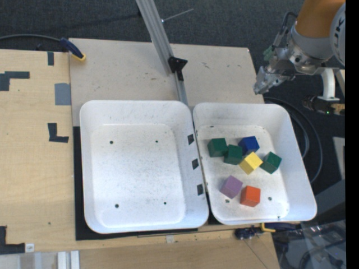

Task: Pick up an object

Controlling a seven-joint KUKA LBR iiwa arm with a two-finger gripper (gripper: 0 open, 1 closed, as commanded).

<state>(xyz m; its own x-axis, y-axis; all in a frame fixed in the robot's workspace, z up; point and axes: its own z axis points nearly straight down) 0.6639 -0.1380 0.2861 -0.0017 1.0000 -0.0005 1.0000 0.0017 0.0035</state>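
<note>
The right bin (291,150) holds several small cubes: three dark green ones (217,147) (233,154) (271,162), a blue one (249,144), a yellow one (251,162), a purple one (231,186) and an orange one (251,195). My gripper (265,84) hangs above the bench's far right corner, beyond the right bin's back rim and well clear of the cubes. Nothing shows between its fingertips.
The left bin (134,167) lies beside the right one. A slanted metal bar (160,35) runs down to the bins' shared back corner. Black cables curve off the bench on the right. A blue and yellow clamp (73,48) lies at the back left.
</note>
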